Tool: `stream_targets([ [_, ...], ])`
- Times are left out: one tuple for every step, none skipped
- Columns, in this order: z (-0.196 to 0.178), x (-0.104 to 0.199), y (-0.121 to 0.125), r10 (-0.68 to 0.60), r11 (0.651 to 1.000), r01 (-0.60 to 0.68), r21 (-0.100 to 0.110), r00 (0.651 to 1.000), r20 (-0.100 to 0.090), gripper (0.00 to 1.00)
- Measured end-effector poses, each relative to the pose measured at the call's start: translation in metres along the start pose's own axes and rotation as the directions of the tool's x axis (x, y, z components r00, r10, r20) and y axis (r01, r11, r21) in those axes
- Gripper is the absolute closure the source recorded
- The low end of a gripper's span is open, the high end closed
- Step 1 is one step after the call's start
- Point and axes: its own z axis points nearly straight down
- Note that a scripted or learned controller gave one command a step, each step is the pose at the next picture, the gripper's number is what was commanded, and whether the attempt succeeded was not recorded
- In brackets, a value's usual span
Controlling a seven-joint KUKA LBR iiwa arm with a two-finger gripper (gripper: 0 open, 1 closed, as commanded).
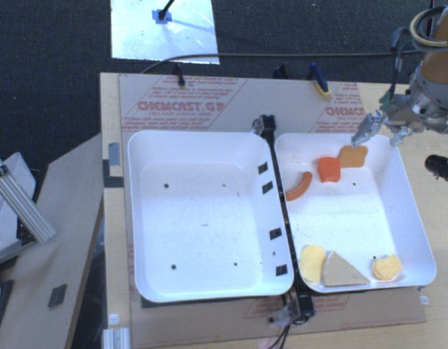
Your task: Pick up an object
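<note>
The right bin holds several toy food pieces. A tan-orange square piece lies near its far wall, with a red-orange block and a curved orange sausage to its left. Along the near wall lie a pale yellow piece, a tan wedge and a yellow crinkled piece. My gripper hangs over the bin's far right corner, open, its left fingertip just above the tan-orange piece. Nothing is between the fingers.
The left bin sits beside the right one, joined by a black-tabbed seam. A blue clamp and cables lie on the board behind the bins. A metal rail stands at the left.
</note>
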Motion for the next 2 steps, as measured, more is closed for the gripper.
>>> stream_targets([
  [-0.029, 0.080, 0.019, -0.010, 1.000, 0.010, -0.004, 1.000, -0.004, 0.00],
  [0.110, 0.041, -0.063, 0.008, 1.000, -0.007, 0.019, 1.000, -0.003, 0.00],
])
